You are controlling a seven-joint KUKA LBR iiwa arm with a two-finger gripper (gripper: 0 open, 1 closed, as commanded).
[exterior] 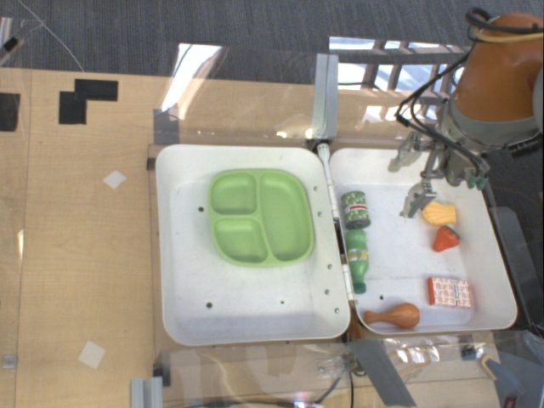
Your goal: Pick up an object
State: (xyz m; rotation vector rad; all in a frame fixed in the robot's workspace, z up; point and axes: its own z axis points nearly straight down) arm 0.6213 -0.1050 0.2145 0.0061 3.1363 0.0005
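Arm (501, 66): you see it reach in from the right, its orange band above the far right corner of the right bin.
Gripper (422, 201): it hangs over the upper part of the right bin, fingers spread apart, nothing between them. One fingertip sits just left of the yellow piece; you cannot tell whether it touches.
Right bin (387, 257): you have six things here.
Can (354, 210): dark, with a green label, against the left wall.
Bottle (355, 260): green, lying along the left wall just below the can.
Yellow piece (439, 214): near the right wall, just beside the gripper.
Strawberry (445, 240): red, directly below the yellow piece, close to it.
Box (449, 292): red and white, flat, near the lower right corner.
Drumstick (393, 315): brown, lying along the near wall.
Left bin (183, 304): it holds a green divided plate (259, 217) with three compartments, set near the middle.
Desk (76, 253): pale wood, with black marks (83, 99) at the far left.
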